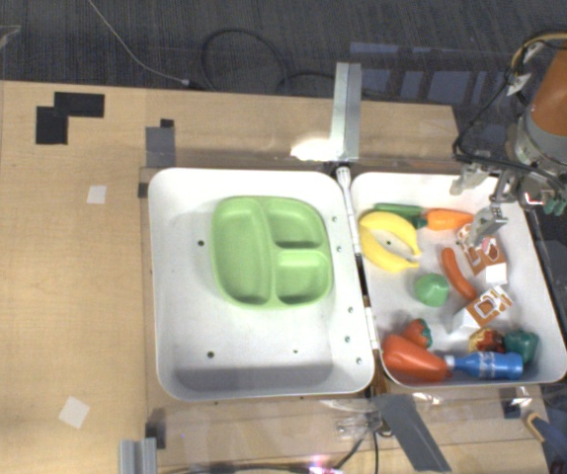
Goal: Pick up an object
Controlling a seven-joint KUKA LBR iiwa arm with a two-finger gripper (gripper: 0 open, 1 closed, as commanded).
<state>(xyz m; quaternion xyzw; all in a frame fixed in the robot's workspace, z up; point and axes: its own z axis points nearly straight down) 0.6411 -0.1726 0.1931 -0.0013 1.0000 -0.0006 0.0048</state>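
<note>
The fingers (485, 227) hang low over the upper right part of the right bin (550, 304), and from this slant I cannot tell whether they are apart or together; nothing shows between them, so no grasp can be claimed. Just below them lies a small patterned packet (484, 254), with a red sausage (455, 271) beside it and a second packet (489, 305) a little further down. Just to their side, toward the bins' divider, sits a carrot (449, 219), then a green pepper (398, 210) and a banana (389, 240). Further off are a green ball (430, 288), a red pepper (412, 358), a blue bottle (488, 365) and a dark green piece (522, 344) in the bin's near corner. Farthest, across the divider, a green tray (270, 250) rests in the left bin (180, 265) on the table (56, 294). The task looks barely begun: the arm is placed above candidates, likely the packet or carrot, but closing and lifting are still to do.
</note>
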